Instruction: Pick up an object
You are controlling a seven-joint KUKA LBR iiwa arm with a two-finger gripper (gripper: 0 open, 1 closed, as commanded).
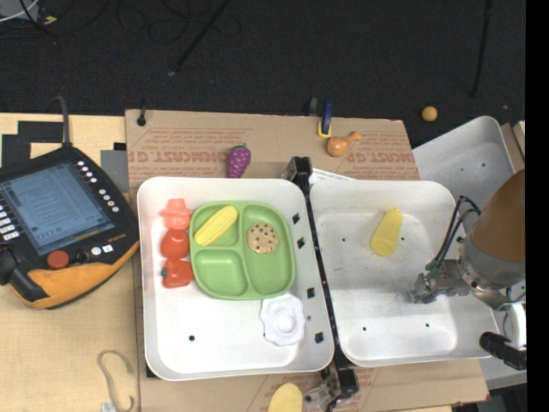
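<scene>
Camera view
My gripper: low over the right bin's floor, near its right wall; nothing shows between the tips, and I cannot tell how they stand.
My arm: comes in from the right, orange band above the wrist.
Right bin: holds one yellow piece, lying tilted in the upper middle, well apart from my gripper.
Left bin: holds a green tray, a red stack and a white egg.
Green tray: corn in the upper left compartment, cookie in the upper right, lower left compartment bare.
Red stack: three pieces along the tray's left side, just beside it.
White egg: below the tray's lower right corner.
Outside the bins: grapes and a pear on cardboard above, a lemon below, a pendant at left.
</scene>
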